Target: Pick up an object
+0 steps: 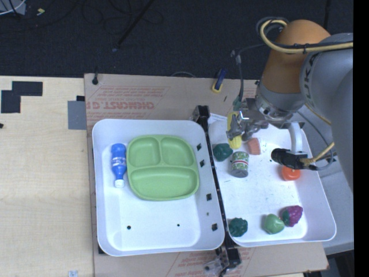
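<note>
Small can (239, 164) stands just below the gripper (237, 133), whose state one cannot tell; it should descend straight, avoiding the green lump (221, 152) beside.

Gripper (237, 136) hovers, perhaps touching, above small can (239, 164).

This is a robotics lab test cell, not a home. A grey industrial arm (323, 68) with an orange band stands over a light wood counter (40, 178). Two shallow white bins (104, 224) sit side by side on a cardboard sheet (144, 97). Loose cables (115, 16) trail over dark carpet beyond the counter's far edge.
</note>
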